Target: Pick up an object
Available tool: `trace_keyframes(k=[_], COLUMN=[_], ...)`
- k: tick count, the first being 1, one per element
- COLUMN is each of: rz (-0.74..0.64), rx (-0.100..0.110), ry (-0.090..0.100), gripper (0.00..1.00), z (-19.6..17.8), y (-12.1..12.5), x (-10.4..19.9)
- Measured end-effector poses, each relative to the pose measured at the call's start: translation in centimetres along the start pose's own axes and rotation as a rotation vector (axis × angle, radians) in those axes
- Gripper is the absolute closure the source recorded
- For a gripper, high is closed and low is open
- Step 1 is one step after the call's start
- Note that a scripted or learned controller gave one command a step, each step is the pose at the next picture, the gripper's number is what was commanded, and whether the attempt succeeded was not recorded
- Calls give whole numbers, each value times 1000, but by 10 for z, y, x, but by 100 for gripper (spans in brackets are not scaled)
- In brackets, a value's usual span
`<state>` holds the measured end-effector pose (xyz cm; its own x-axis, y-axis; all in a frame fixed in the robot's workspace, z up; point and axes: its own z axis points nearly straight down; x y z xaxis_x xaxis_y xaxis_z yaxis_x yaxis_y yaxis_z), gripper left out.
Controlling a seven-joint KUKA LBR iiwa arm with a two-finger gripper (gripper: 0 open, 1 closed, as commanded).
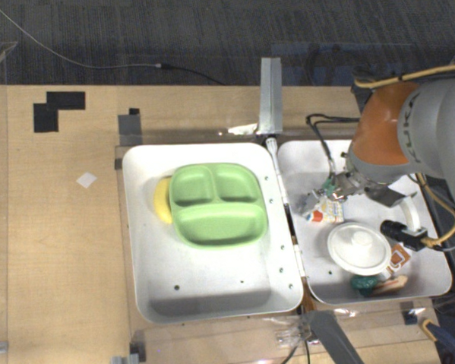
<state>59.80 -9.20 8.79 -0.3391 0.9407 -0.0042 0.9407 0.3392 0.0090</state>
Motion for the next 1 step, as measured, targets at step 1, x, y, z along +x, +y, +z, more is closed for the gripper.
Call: trace_keyframes(k=[1], rz=[-7], rx=[2], ry=[2], gripper=[0], z=[-99], y=[-1], x=[38])
